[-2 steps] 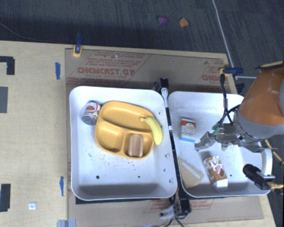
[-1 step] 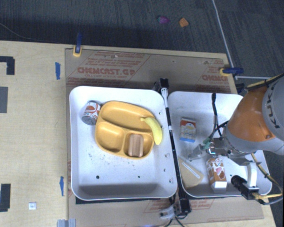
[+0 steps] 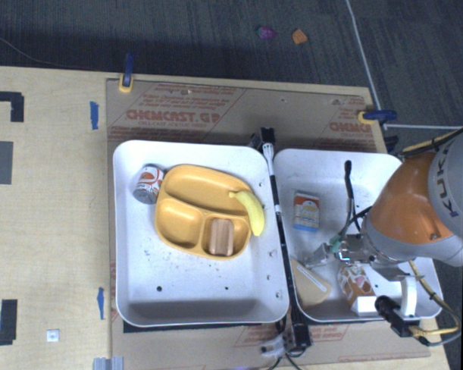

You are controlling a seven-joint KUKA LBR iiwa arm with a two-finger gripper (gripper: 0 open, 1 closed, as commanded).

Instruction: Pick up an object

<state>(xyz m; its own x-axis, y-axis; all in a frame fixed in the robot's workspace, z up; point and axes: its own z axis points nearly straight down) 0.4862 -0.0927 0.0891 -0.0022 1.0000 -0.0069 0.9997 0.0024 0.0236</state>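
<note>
The arm's gripper (image 3: 343, 256) sits low in the right bin (image 3: 384, 167), at the lower right of the frame, among a cluster of small packets (image 3: 355, 283); whether it is apart or together I cannot tell. A small carton (image 3: 306, 211) lies just above, near that bin's left side. In the left bin (image 3: 131, 238) a yellow tray (image 3: 189, 209) bears a banana (image 3: 251, 209), with a can (image 3: 147, 183) beside it. A good pick here likely calls for centring over one packet, clear of its neighbours.

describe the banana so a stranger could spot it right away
Start at the left white bin, which holds a yellow divided tray. The banana lies along that tray's right edge, curved and brighter yellow than the tray.
</note>
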